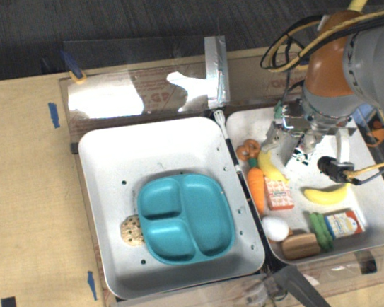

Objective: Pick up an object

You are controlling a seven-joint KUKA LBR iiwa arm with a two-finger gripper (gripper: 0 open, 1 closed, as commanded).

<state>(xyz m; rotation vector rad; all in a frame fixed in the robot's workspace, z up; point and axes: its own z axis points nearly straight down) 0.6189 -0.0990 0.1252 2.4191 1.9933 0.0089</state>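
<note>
My gripper (295, 144) hovers over the back of the right bin (379, 210), fingers spread open and pointing down toward the front left, with nothing visibly held. Just left of it lie a small orange round fruit (248, 148), a yellow piece (270, 166) and a carrot (257, 186). A red and white box (279, 194) sits below the gripper. A banana (325, 195) lies to its front right. A small white and teal scrap (299, 157) rests on the bin floor under the fingertips.
Toward the right bin's front are a white egg (275, 229), a brown block (300, 245) and a green-edged carton (340, 224). The left bin (155, 147) holds a teal divided plate (185, 216) and a cookie (131, 230). Cables loop beside the wrist.
</note>
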